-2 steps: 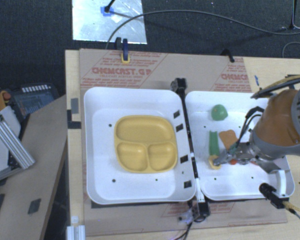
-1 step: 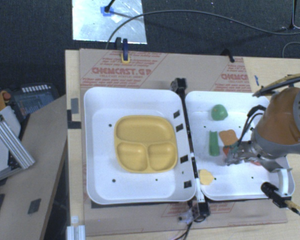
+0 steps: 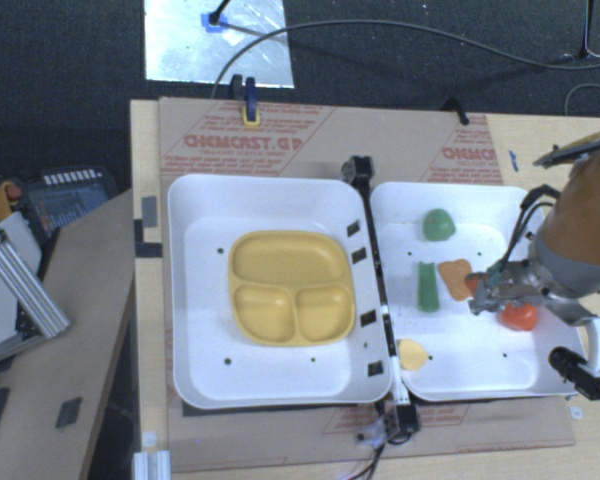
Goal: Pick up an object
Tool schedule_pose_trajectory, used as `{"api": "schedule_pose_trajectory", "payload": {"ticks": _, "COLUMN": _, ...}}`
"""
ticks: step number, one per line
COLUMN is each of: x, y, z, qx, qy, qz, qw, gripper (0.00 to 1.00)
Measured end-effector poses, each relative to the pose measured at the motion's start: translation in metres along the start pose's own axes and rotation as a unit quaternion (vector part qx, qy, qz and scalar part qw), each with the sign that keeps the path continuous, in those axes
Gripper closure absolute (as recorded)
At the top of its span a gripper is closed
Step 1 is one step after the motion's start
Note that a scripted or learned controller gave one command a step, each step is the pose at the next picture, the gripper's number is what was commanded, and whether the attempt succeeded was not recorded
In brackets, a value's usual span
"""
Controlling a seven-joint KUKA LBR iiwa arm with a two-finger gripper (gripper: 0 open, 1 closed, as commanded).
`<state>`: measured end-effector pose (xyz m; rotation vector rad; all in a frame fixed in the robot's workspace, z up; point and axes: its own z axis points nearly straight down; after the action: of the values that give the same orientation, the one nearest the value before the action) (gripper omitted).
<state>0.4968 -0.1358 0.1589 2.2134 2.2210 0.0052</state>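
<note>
Hovering end effector [image 3: 487, 293], finger state unreadable, beside orange piece [image 3: 454, 276] and upright-lying green stick [image 3: 427, 286], long axis near-to-far

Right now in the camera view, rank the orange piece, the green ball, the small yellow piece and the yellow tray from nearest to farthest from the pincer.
1. Orange piece: right bin, just left of the pincer.
2. Small yellow piece: right bin's front left corner.
3. Green ball: right bin, toward the back.
4. Yellow tray: left bin, farthest.
Two and three are close, so that order is tentative.
</note>
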Motion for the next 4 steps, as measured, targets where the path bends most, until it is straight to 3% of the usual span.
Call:
{"api": "schedule_pose_trajectory", "payload": {"ticks": 1, "x": -0.003, "y": 0.008, "z": -0.045, "qx": 0.000, "qy": 0.000, "qz": 0.000, "qw": 1.0000, "gripper": 1.00}}
{"api": "schedule_pose_trajectory", "payload": {"ticks": 2, "x": -0.003, "y": 0.009, "z": -0.043, "qx": 0.002, "qy": 0.001, "qz": 0.000, "qw": 1.0000, "gripper": 1.00}}
{"api": "schedule_pose_trajectory", "payload": {"ticks": 4, "x": 0.113, "y": 0.024, "z": -0.051, "qx": 0.002, "qy": 0.002, "qz": -0.004, "qw": 1.0000, "gripper": 1.00}}
